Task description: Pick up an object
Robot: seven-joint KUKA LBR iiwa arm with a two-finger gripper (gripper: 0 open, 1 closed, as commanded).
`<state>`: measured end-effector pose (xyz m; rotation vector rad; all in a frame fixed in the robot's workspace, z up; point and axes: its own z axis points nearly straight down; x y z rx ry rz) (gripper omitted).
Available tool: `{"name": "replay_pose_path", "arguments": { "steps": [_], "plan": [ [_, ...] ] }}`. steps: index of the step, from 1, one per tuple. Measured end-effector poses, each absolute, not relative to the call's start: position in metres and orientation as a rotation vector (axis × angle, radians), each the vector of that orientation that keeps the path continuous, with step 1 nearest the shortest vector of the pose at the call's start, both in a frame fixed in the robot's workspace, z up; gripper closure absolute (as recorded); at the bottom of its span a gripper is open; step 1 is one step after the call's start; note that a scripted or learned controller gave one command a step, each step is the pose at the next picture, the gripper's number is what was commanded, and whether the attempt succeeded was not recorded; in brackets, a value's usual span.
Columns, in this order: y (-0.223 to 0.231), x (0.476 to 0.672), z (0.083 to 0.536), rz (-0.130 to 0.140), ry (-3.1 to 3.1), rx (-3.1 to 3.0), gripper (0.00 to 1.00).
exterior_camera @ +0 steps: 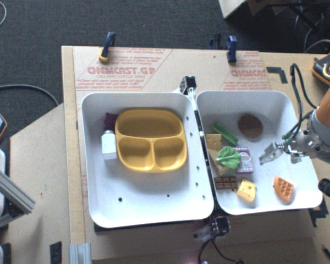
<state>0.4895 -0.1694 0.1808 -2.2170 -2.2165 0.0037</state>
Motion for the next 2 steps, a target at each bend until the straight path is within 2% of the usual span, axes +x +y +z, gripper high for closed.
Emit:
{"name": "replay_pose_path", "arguments": {
  "steps": [1,2],
  "plan": [
    [-0.172,0.492,0.118,0.004,-2.217,-2.217,0.0],
    [-0.17,0.493,0.086,-0.005,-2.218,-2.217,0.0]
  ]
}}
